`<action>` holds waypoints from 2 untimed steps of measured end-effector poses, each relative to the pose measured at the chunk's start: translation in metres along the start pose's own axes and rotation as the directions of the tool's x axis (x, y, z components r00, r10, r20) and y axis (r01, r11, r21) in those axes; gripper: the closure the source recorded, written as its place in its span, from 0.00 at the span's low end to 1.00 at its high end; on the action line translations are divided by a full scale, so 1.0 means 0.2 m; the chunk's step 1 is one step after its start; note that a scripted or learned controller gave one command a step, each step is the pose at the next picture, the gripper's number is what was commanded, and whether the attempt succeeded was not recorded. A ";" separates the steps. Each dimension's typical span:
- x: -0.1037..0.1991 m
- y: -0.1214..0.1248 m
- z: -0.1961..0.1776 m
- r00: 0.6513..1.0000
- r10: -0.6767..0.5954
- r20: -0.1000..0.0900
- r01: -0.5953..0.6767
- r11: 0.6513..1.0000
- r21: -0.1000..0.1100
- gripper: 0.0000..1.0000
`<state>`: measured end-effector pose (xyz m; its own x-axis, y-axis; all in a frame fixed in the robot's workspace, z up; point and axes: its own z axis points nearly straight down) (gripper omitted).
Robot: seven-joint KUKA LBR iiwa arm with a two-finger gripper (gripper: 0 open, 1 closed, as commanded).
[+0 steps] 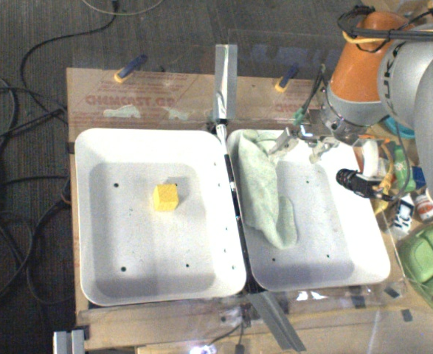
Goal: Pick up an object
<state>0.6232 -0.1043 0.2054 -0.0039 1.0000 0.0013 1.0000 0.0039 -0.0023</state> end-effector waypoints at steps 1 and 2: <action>-0.07 -0.18 0.53 0.993 -0.120 0.003 0.120 0.993 -0.013 0.00; -0.14 -0.58 0.54 0.995 -0.097 0.006 0.097 0.995 -0.020 0.00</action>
<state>0.5072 -0.1321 0.0968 -0.1007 0.9949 -0.0040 0.9948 0.1008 0.0175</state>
